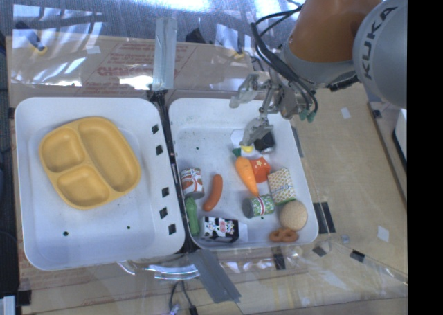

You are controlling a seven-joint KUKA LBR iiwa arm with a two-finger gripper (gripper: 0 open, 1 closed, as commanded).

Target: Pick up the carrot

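Note:
The carrot (246,173) is orange with a small green top and lies in the right bin (208,123), pointing toward the near edge. My gripper (258,131) hangs just above and beyond the carrot's green end, over a small black object (265,142). Nothing shows between its fingers, and the carrot rests on the bin floor.
Around the carrot lie an orange-red item (260,168), a sausage (214,192), a small can (192,182), a green vegetable (192,214), a milk carton (220,228), a checkered packet (282,185), a green-striped can (259,205), a bun (293,214) and a pretzel (282,235). The left bin (41,237) holds a yellow divided plate (88,161).

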